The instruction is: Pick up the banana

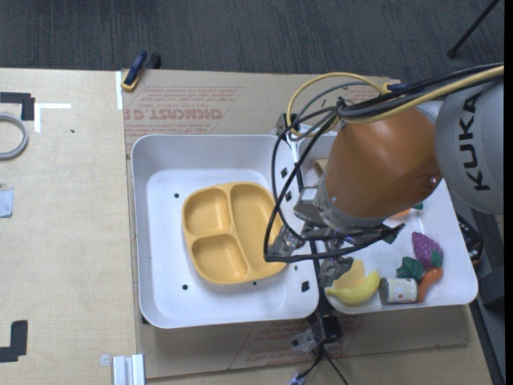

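The banana (pixel 358 287) is lying in the right bin (pixel 449 295), at its near-left corner, just beside the wall dividing it from the left bin (pixel 152 215). The pincer (pixel 330 269) is hanging right over the banana's left end, under the orange wrist; whether it is apart or together I cannot tell, since cables and brackets are covering it. Nothing is showing the banana as held; it is looking like it rests on the bin floor. Judging by its look, it is a toy: light, stiff, smooth plastic, likely slippery and prone to rolling or squirting out of a pinch. The best hold is probably across the thick middle of the curve, not the tapering tips. The corner walls close to the banana are leaving little room on that side. Right of the banana a small grey-white block (pixel 398 290) is sitting near, then a carrot (pixel 431 278) and grapes (pixel 426 249) further right. A yellow tray (pixel 228 231) is lying in the left bin, well left of the banana.
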Available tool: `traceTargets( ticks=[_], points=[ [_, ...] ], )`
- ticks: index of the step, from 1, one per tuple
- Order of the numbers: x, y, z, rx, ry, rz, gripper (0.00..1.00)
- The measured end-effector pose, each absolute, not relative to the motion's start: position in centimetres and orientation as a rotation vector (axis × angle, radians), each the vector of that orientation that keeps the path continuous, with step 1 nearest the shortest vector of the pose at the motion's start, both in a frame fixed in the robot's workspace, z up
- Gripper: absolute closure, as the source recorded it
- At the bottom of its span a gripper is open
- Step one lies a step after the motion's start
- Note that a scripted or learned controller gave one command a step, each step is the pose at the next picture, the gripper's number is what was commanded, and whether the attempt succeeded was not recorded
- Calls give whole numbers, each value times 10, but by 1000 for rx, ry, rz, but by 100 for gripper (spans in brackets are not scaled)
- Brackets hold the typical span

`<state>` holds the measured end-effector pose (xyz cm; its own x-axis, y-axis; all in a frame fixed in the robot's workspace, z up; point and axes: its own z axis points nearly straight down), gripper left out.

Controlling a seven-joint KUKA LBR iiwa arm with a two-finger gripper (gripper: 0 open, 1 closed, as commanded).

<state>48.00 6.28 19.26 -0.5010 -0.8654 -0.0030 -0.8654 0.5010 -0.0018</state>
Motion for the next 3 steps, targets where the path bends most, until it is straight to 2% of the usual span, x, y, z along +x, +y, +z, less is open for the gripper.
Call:
traceTargets(
  ticks=[1,2,3],
  points=[
    [479,78,197,-1962,2449,0,0],
    [479,68,193,-2350,2079,-1,0],
    [518,36,192,-2555,1822,1,0]
  ],
)
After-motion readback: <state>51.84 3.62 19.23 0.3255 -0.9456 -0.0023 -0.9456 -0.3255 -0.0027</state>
